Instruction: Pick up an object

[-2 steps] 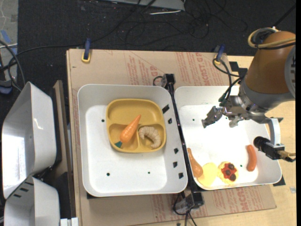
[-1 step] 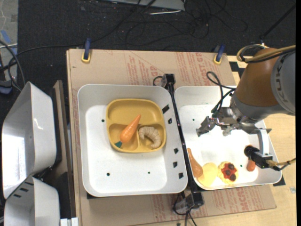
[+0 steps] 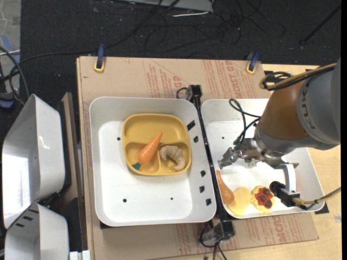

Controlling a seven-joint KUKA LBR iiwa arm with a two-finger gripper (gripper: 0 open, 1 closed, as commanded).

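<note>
The grey two-finger gripper [image 3: 232, 157] is hovering with fingers spread wide, holding nothing; just below it are lying an orange pear-shaped toy [image 3: 224, 188] and a pale yellow piece [image 3: 242, 199].

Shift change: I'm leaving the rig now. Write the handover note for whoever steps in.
End effector: low over the right bin, nothing visibly between its fingers.
Right bin, near edge: an orange drumstick-shaped toy, a pale yellow piece and a red-and-yellow item.
Left bin: yellow divided plate holding a toy carrot and a shrimp-like toy.
Done: nothing lifted.
Left: grasp one object and raise it.
</note>
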